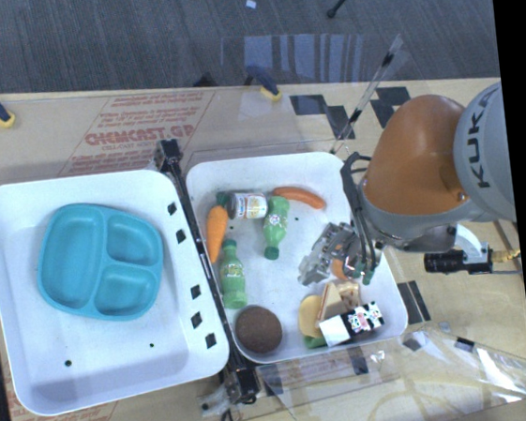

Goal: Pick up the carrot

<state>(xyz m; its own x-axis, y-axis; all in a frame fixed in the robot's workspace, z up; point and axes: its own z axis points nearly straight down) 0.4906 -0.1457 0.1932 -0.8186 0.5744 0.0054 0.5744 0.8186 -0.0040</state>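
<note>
Over the right part of the bench, the grey arm with its orange band (409, 165) leans in from the right side and bends down into the right shallow white bin (240, 172). Its metal two-finger gripper (327, 254) is low inside this bin, near the right wall, with the fingers pointing toward the left; I cannot tell how far they are opened, and nothing is visible between them. The orange carrot with a green end (215, 231) lies at the left wall of the same bin, well apart from the gripper. Near it are a small dark bottle with a pale label (246, 205), two green plastic bottles (276, 224) (232, 275), an orange sausage-shaped toy (299, 196) and a brown round ball (258, 329). Under the gripper is a pile of small mixed items (336, 314), which I cannot identify clearly. The left white bin (36, 372) holds a turquoise divided plate (99, 261). Both bins stand on a brown cardboard sheet with red print (131, 130), and behind the bench is a dark grey carpet floor (83, 37).
</note>
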